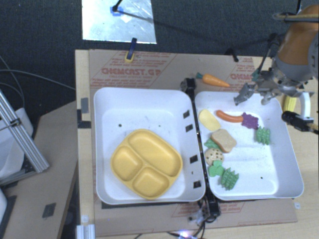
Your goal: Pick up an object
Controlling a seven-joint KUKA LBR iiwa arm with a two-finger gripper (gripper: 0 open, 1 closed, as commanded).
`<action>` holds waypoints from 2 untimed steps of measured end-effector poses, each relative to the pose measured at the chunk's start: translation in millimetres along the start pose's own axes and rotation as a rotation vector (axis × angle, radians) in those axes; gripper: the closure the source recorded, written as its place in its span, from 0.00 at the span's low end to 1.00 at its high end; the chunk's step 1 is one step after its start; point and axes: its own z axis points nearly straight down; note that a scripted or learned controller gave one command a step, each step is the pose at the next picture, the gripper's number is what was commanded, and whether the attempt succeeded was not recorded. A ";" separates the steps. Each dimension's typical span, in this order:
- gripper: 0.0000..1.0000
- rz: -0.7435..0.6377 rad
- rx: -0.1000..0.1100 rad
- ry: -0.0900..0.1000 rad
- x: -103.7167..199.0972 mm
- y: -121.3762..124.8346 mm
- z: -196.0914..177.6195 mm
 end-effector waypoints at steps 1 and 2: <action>0.00 0.005 0.003 0.001 -24.5 -63.7 123.0; 0.00 0.006 -0.006 -0.001 -7.8 -147.9 121.3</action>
